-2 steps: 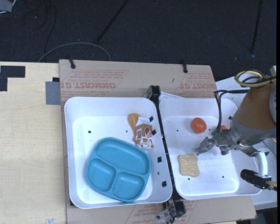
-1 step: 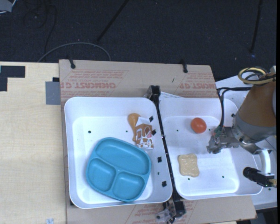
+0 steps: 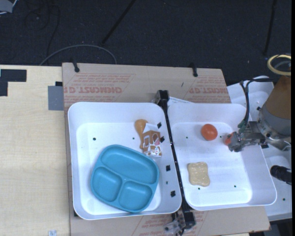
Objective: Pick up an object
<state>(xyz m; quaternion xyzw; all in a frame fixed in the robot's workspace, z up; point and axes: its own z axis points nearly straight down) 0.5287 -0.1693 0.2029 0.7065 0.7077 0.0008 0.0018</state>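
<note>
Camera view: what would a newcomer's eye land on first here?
The big blue divided plate filling the front of the left bin stands out first. Next comes the small red ball at the back of the right bin, with the tool just to its right near the bin's right wall.

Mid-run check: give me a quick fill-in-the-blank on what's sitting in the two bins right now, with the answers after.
1. The blue divided plate lies in the ____ bin as the camera sees it.
2. The round object nearest the gripper in the right bin is colored ____.
3. The pale slice of toast lies in the same bin as the ____ ball.
4. The divided plate has ____ compartments.

Missing words: left; red; red; three
</note>
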